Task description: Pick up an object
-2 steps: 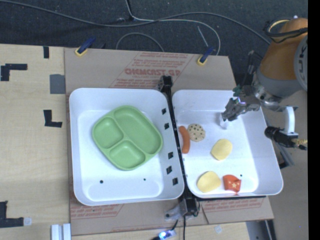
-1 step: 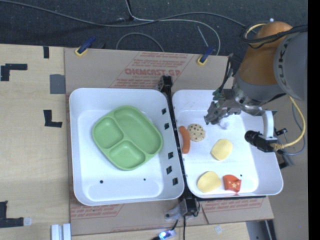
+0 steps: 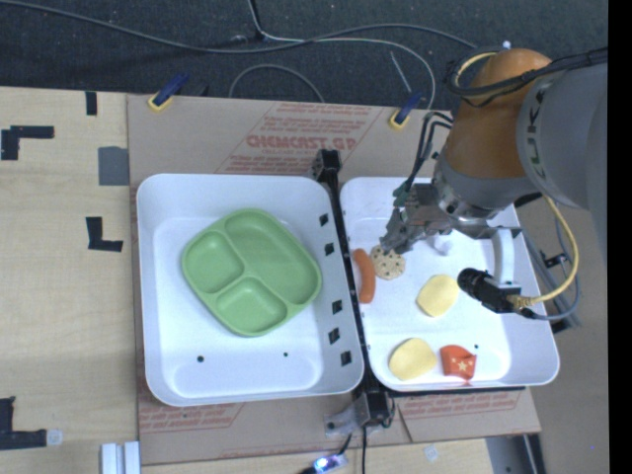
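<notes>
Gripper (image 3: 398,240) is poised just above cookie (image 3: 389,263), near right bin (image 3: 533,358) left wall beside carrot (image 3: 365,276); jaw state can't be told.

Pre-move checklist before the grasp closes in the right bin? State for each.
1. Gripper over a target: ok, it hangs just above the cookie in the right bin.
2. Jaws open or shut: cannot tell.
3. Anything held: cannot tell.
4. Neighbour clearance: not ok, the orange carrot lies right beside the cookie.
5. Other pieces clear of the gripper: ok, two yellow pieces and the red piece sit nearer the front.
6. Green tray: ok, alone in the left bin.
</notes>
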`<action>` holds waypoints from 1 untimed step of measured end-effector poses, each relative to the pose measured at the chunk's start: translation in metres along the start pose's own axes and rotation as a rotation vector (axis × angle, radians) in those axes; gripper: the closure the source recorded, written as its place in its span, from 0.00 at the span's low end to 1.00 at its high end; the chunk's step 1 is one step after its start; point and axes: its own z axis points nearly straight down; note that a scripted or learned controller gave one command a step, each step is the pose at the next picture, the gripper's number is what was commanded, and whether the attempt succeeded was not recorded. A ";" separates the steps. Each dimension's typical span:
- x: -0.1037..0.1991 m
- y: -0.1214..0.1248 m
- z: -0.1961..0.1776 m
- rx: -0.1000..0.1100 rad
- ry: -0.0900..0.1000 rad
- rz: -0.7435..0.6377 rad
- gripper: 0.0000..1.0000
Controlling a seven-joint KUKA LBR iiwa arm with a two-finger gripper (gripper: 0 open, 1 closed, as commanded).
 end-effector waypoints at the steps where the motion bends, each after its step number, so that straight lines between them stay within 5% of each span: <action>1: 0.047 -0.007 0.007 0.000 -0.001 0.001 1.00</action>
